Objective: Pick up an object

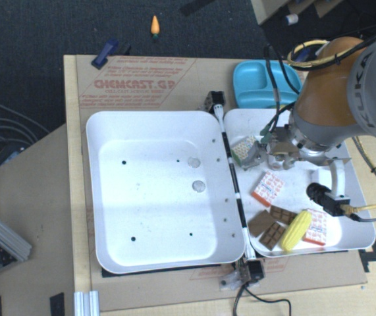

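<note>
The gripper [261,151] hangs low over the right bin [359,236], near its upper left corner; whether the jaws are spread or closed cannot be told from this view, and nothing visibly sits between them. A pale patterned packet [241,148] lies just beside them at nine o'clock. The red-and-white box [268,187] lies at five o'clock, its long axis tilted. Farther toward five o'clock rest chocolate bars [270,226] and a yellow corn cob [295,230].
</note>
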You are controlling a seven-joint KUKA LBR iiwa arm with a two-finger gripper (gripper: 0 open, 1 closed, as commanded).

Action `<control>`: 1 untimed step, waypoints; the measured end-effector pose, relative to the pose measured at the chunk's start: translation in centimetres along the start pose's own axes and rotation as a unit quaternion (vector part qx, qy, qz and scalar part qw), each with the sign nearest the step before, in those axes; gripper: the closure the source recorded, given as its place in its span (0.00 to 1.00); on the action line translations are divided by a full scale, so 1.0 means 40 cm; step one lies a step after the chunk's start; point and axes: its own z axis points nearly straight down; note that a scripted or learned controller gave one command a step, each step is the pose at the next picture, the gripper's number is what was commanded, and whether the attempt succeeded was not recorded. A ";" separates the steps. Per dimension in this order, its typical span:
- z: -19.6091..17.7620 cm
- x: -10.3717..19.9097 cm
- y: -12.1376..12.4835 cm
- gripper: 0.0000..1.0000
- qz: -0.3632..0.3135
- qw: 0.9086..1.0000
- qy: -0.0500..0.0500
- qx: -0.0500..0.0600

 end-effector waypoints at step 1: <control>0.000 -0.059 -0.059 0.00 0.000 1.000 0.000 0.000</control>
